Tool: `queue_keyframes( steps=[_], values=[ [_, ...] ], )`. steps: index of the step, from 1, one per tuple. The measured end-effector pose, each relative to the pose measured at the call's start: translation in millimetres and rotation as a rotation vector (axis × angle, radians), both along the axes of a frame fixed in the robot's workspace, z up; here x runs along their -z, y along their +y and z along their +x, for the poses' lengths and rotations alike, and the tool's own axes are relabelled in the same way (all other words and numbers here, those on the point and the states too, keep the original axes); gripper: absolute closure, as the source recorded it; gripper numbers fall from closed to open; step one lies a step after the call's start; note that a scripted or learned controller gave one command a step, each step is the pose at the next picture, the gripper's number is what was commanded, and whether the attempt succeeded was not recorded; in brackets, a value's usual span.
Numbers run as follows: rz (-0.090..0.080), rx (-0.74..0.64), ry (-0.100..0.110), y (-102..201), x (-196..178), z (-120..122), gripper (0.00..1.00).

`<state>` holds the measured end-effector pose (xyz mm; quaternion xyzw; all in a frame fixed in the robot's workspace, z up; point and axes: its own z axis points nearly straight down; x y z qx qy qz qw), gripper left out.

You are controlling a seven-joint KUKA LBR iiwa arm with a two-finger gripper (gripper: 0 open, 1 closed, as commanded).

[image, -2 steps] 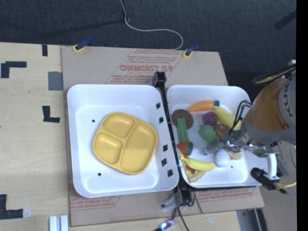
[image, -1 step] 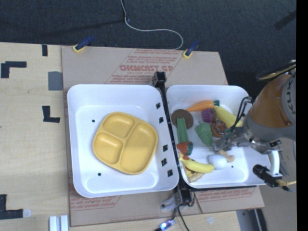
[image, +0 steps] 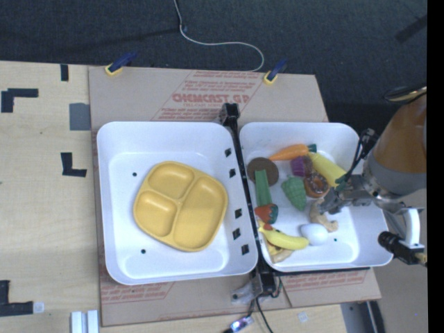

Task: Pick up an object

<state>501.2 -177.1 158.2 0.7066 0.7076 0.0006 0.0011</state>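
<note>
Claw point(image: 330, 203) low in right bin point(image: 347, 255), grip state unclear; white egg point(image: 316, 233) lies just below-left of it, banana point(image: 283, 239) further left.

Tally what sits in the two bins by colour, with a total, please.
Yellow: 3, the divided plate in the left bin, the corn-like piece and the banana
Orange: 1, the carrot
Green: 2, the long bar and the leafy piece
Brown: 1, the round disc
White: 1, the egg
Total: 8 clearly told apart; smaller pieces under the gripper are unclear.
</note>
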Motion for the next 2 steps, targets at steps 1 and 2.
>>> queue_keyframes(
  steps=[1, 2],
  values=[
    [-0.001, 0.000, -0.002, -1.9, -63.1, -0.2, 1.00],
    [0.001, 0.000, 0.003, -1.3, -66.0, -0.1, 1.00]
  ],
)
